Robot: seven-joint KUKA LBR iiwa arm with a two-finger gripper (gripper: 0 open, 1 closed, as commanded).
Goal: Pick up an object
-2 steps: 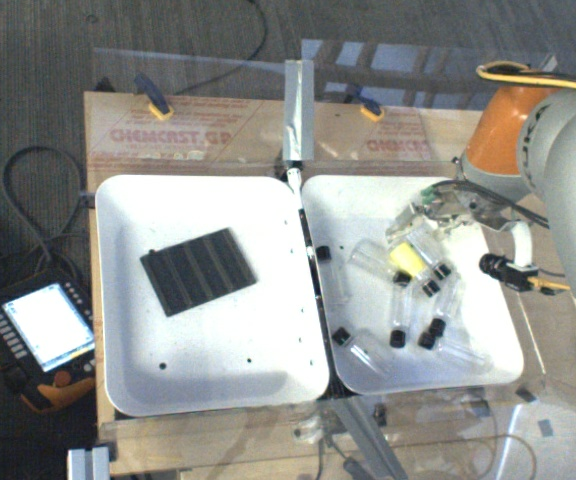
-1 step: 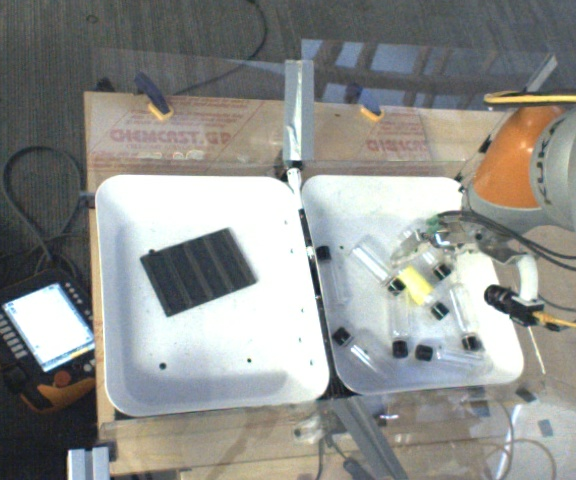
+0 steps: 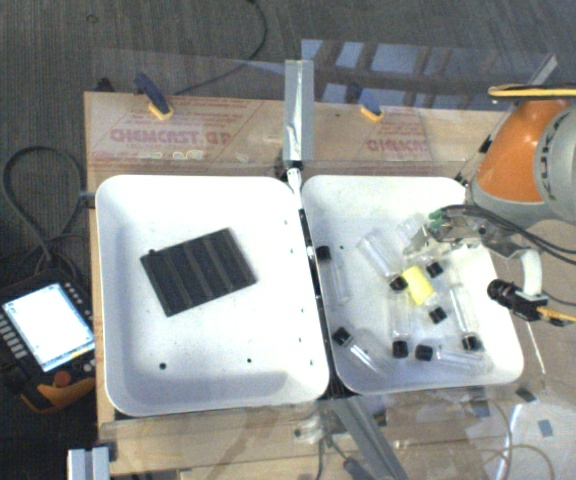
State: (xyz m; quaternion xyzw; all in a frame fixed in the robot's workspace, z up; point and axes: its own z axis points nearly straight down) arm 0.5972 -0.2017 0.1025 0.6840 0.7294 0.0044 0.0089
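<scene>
From the overhead camera I see the arm (image 3: 533, 163) reaching in over the right bin (image 3: 368, 193), its orange band sitting above that bin's far right corner. The gripper (image 3: 446, 226) hangs low over the upper part of the pile of clear tubes with black caps (image 3: 430, 318), close to the yellow piece (image 3: 419, 286) that lies among them. Whether the fingers are released or clenched I cannot tell; the wrist hides them and the tubes blur into the white floor. Nothing visibly sits between them, so I judge we are at the approach or descent, with no grasp made yet. The candidates all lie in the right bin: the tubes scattered from its middle toward its near right corner, a couple of loose black caps (image 3: 340, 336) by its left wall. The left bin (image 3: 128, 208), just beside it on the tabletop, carries a dark ribbed slab (image 3: 199, 271). Next I would want the gripper centred over one tube lying clear of its neighbours, since they overlap and should roll easily.
</scene>
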